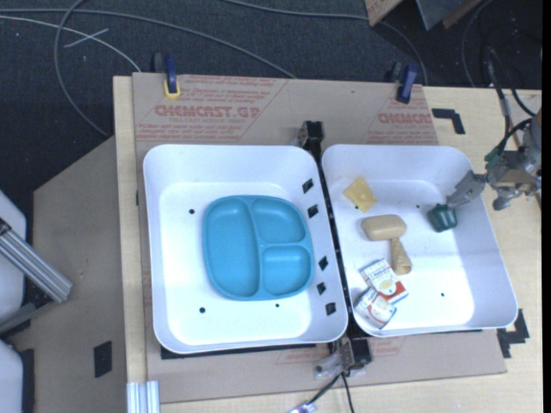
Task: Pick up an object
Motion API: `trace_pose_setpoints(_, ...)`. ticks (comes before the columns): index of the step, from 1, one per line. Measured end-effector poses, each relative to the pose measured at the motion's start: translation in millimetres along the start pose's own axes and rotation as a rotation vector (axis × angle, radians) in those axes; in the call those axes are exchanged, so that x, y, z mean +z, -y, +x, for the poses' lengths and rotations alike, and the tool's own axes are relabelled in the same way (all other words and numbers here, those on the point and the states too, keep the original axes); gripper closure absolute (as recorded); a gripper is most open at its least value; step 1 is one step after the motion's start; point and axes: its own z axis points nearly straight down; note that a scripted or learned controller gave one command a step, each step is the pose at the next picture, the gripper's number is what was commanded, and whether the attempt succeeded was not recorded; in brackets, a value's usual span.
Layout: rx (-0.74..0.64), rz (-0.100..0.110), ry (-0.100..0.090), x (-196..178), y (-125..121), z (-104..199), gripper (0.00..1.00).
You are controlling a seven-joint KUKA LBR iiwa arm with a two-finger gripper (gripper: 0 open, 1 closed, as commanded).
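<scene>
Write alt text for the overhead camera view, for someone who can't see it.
Two white bins sit side by side: the left bin holds a blue divided plate, the right bin a wooden mallet, a yellow wedge, a small teal object and a red-and-white packet. The pincer hovers at the right bin's far right.

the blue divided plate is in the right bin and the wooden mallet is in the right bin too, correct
Not quite. The camera view shows the blue divided plate in the left bin, not the right. The wooden mallet is in the right bin, as you said.
</scene>
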Motion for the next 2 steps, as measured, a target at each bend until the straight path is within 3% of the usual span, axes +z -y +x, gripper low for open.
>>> trace_pose_setpoints(1,-0.004,-0.014,0.004,-8,-3,1,0.00)
trace_pose_setpoints(2,-0.004,-0.010,0.002,53,1,1,0.00)
